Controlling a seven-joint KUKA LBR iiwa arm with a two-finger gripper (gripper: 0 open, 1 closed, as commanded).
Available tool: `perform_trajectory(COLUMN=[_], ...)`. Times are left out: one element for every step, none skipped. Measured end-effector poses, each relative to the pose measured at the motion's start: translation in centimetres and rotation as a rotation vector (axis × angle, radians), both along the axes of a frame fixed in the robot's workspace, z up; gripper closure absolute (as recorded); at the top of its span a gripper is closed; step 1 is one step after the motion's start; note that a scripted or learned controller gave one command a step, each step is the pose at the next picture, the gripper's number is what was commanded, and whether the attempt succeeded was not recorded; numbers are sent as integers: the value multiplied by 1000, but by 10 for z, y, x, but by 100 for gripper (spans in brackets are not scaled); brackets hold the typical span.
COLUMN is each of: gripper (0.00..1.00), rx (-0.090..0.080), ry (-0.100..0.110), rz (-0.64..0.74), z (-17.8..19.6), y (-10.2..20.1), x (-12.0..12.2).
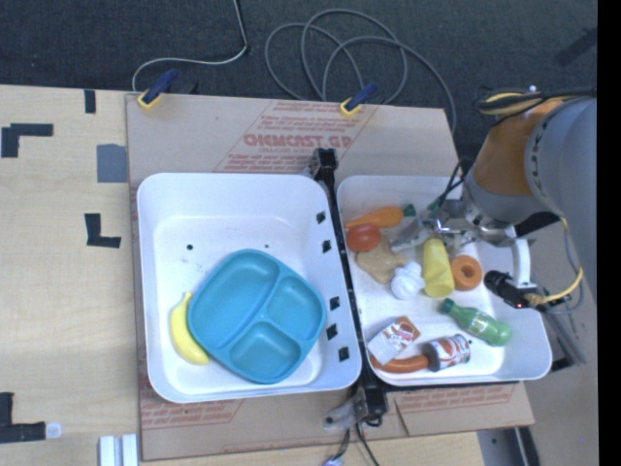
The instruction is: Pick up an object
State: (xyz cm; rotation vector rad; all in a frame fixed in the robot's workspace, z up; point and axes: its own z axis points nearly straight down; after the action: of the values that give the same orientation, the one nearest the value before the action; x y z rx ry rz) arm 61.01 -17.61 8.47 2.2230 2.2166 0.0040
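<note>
Two white bins [155, 260] sit on a cardboard sheet [281, 139] over dark carpet [87, 17]; the gripper [422, 229] hovers among toys, its grasp apparently indiscernible.

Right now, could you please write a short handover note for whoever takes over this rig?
Gripper: low in the right bin, among the toys near the carrot; I cannot tell how its jaws stand.
Right bin: tomato, yellow bottle, orange ring, green bottle, sausage.
Left bin: blue divided plate over a banana.
Done: nothing visibly lifted.
Left: grasp one object and raise it.
</note>
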Motion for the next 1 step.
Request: perform_trajectory(gripper=[100], rx=[1], ry=[-6], rz=[4], z=[15], y=[2], x=[5])
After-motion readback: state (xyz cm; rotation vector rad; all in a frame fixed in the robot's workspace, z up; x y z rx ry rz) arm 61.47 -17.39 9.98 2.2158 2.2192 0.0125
